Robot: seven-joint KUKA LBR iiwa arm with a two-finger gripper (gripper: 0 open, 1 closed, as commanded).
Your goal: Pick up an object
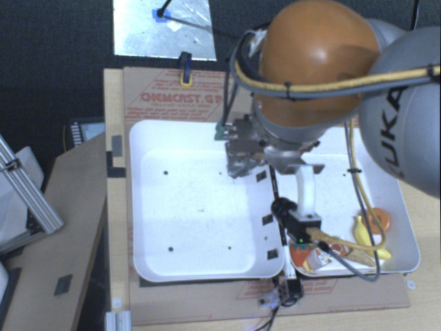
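The gripper (241, 158) is being held low over the far part of the left wall of the right bin (335, 185), where that bin is meeting the left bin (193, 205). Whether the gripper is open or closed cannot be told, as it is being largely covered from above by the arm's orange band (317, 54). The things offered for picking are all lying in the right bin's near right corner. A yellow banana (375, 249) is lying along that bin's near wall. An orange round thing (379, 219) is sitting just beyond it, toward the bin's right wall. A red and white packet (310, 257) is lying against the near wall, left of the banana. All three are lying well apart from the gripper.
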